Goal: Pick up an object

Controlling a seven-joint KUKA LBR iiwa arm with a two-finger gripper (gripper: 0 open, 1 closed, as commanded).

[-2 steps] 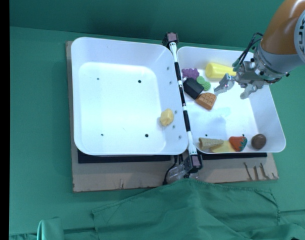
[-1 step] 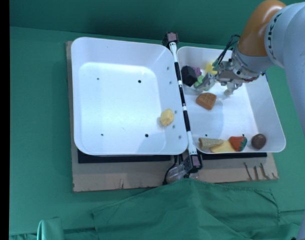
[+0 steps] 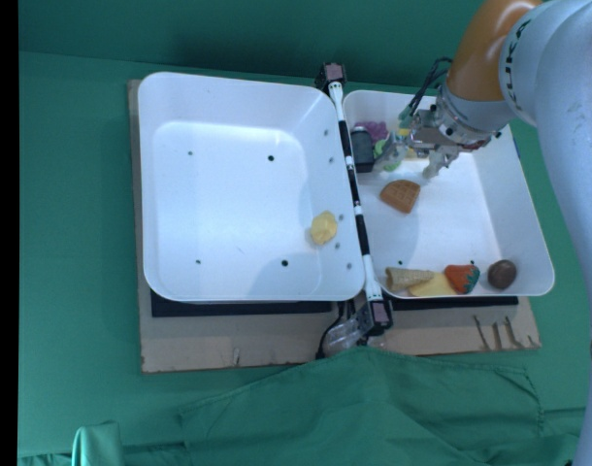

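Green cloth [image 3: 374, 406] was bunched along the bottom of the frame. Gripper [image 3: 415, 158] hung over the right bin [image 3: 529, 231], fingers spread, nothing between them, just above the orange waffle piece [image 3: 400, 196] toward upper right.

A white left bin [image 3: 228, 192] is set on a desk [image 3: 73, 212] covered in green cloth. Just beside its right rim a second white bin [image 3: 476, 216] is placed. Between the two, along the left bin's right rim, a black-and-white bar [image 3: 354, 197] is laid, ended by a dark clamp at the far corner [image 3: 332, 73] and another at the near corner [image 3: 376, 313]. Under the left bin a black mat [image 3: 238, 308] is seen, and under that a cardboard sheet [image 3: 238, 343]. In front of the left bin, rumpled green fabric [image 3: 374, 406] is heaped.
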